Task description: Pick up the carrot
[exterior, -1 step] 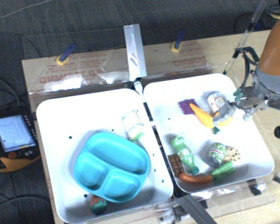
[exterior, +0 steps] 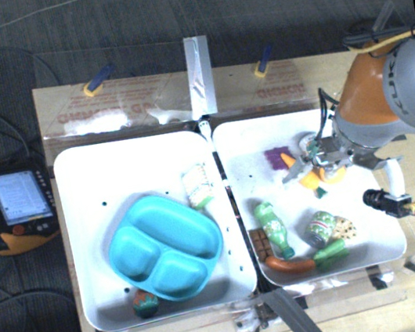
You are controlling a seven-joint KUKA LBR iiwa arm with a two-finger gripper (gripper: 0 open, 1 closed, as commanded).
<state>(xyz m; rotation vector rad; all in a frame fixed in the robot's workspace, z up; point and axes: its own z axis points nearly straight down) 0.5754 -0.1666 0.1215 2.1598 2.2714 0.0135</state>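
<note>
Reaching in from the right over the bench [exterior: 62, 107], grey arm with orange band [exterior: 362, 98] angled down into the right bin [exterior: 251, 141]. Left bin [exterior: 76, 184] carrying a blue sectioned tray [exterior: 166, 244], a pale bottle [exterior: 197, 187] by the divider, a small round item [exterior: 144, 303] near the front wall. Right bin crowded: green bottle [exterior: 273, 229], sausage [exterior: 290, 265] along the front wall, a patterned ball [exterior: 323, 223], purple piece [exterior: 277, 158]. Gripper [exterior: 316, 159] low over the clutter near the bin's middle right; cannot tell how far the jaws stand apart or whether anything sits between them. Carrot [exterior: 289, 159], judged to be the small orange sliver just left of the gripper, touching the purple piece; long axis seemingly running upper left to lower right, which end is the tip too small to tell. Likely risks: jaws closing on the yellow item [exterior: 328, 174] or purple piece instead, or nudging the carrot aside, since neighbours crowd it closely.
</note>
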